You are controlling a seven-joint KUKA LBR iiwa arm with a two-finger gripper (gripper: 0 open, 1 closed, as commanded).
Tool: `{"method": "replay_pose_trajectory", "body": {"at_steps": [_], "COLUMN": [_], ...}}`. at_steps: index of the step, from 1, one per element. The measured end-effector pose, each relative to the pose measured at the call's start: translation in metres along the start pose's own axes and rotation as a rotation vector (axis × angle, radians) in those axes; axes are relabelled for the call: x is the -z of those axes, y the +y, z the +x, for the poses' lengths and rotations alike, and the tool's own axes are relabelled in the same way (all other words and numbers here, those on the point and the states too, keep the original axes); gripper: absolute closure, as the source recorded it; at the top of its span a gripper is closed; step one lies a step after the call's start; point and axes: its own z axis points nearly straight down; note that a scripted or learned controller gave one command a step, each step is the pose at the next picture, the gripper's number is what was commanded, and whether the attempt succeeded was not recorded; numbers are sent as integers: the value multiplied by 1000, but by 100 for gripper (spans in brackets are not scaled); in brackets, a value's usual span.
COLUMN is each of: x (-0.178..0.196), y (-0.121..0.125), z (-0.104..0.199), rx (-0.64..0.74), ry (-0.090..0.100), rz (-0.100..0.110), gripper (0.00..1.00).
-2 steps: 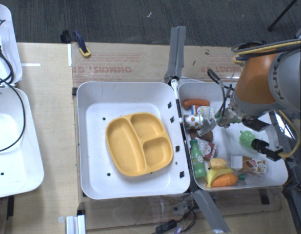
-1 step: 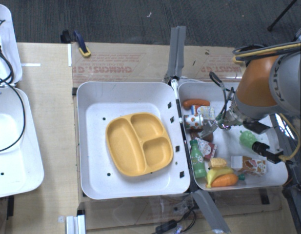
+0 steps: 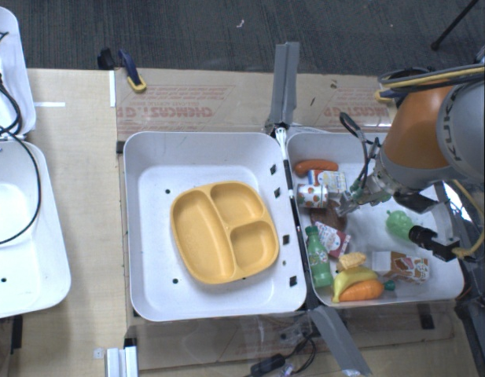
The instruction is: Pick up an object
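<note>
Yellow plastic catches my eye first: a three-compartment tray (image 3: 224, 232) lies flat in the left bin (image 3: 148, 210), alone there and tilted a little against the bin's walls, so I judge it a drop-off spot rather than something to grab. Everything worth picking sits in the right bin (image 3: 454, 285), where my arm (image 3: 419, 136) comes in from the right with its orange band over the bin's far side. The gripper (image 3: 346, 205) is down among the clutter near the bin's left wall, just beside a small white-and-red carton (image 3: 321, 188) and over a dark wrapper (image 3: 328, 230); whether the fingers are spread or closed, I cannot tell, since the tip blurs into the items beneath it. An orange-red sausage-shaped toy (image 3: 316, 166) lies beyond the carton toward the far wall. Nearer me a green bottle (image 3: 317, 258) rests along the dividing wall, with a banana (image 3: 354, 277) and a carrot (image 3: 360, 290) touching each other at the near edge, a brown packet (image 3: 409, 267) to their right and a green lump (image 3: 401, 225) close under the wrist. To my mind the crowding by the divider is the trouble: carton, wrapper and bottle lie so close that closing on one may nudge the others.
</note>
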Motion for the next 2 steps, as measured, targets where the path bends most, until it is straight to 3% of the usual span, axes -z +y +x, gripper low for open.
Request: {"method": "replay_pose_trajectory", "body": {"at_steps": [1, 2], "x": [0, -9], "y": [0, -2], "z": [0, 8], "rx": [0, -23], "ry": [0, -1], "rz": [0, 1], "gripper": [0, 0]}}
